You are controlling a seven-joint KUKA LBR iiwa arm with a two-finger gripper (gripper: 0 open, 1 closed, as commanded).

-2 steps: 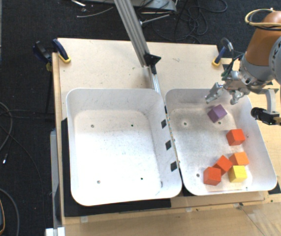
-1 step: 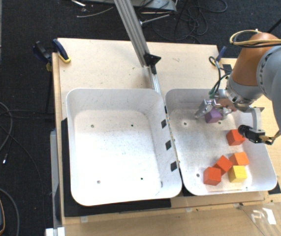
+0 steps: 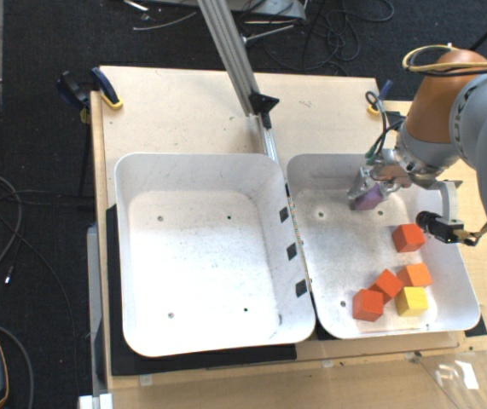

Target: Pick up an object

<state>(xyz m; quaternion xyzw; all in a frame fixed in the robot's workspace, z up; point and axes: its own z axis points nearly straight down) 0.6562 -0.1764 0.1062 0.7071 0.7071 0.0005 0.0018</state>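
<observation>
A small purple object (image 3: pixel 366 198) sits in the upper middle of the right white bin (image 3: pixel 337 254), pinched between the fingers of the gripper (image 3: pixel 369 191), which closes around it from above. The grey arm (image 3: pixel 469 118) with its orange band reaches in from the right. Well apart, toward the bin's lower right, lie an orange block (image 3: pixel 408 238), a cluster of three more orange blocks (image 3: pixel 388 290), and a yellow block (image 3: pixel 412 300). The left white bin (image 3: pixel 141 177) sits beside it on the bench (image 3: pixel 183 109).
</observation>
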